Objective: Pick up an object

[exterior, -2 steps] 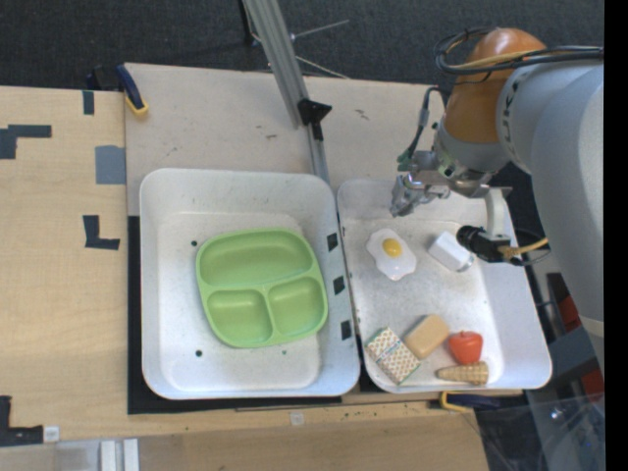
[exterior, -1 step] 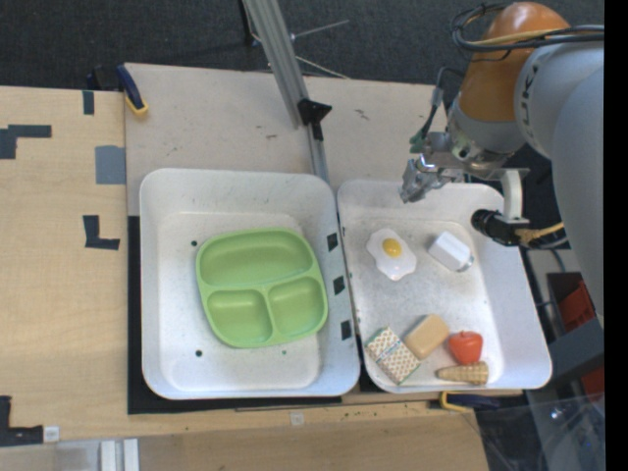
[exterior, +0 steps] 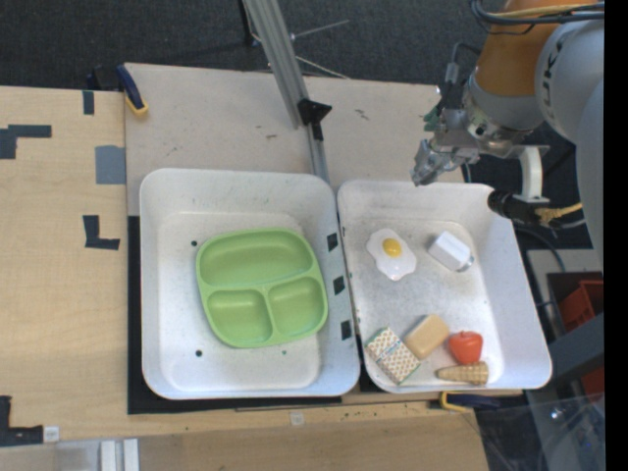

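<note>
The grey arm (exterior: 549,57) with its orange band reaches in from the right, and its gripper (exterior: 429,168) hangs just above the far rim of the right bin (exterior: 510,263); I cannot tell how it is set, and nothing shows in it. The left bin (exterior: 167,263) holds a green divided plate (exterior: 261,287). In the right bin lie a fried egg (exterior: 392,254) and a white block (exterior: 450,250) near the middle, and along the near edge a checked wafer (exterior: 392,354), a tan slab (exterior: 427,337), a red pepper (exterior: 467,345) and an ice-cream cone (exterior: 462,373).
</note>
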Action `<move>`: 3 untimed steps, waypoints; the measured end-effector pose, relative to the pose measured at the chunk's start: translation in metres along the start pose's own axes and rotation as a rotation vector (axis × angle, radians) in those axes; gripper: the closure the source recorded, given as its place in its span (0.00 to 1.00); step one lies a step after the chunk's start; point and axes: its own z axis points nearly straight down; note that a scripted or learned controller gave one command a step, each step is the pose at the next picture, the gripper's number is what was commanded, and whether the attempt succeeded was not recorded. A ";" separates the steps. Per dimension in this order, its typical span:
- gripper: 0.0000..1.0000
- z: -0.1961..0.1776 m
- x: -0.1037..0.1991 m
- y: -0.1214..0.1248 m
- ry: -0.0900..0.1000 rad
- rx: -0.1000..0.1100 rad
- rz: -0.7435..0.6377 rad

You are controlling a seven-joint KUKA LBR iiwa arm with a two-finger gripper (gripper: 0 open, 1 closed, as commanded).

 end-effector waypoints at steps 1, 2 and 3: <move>1.00 0.012 0.059 -0.001 0.002 0.007 -0.005; 1.00 0.004 0.116 0.003 0.003 0.005 -0.006; 1.00 0.010 0.161 -0.002 0.002 0.007 -0.003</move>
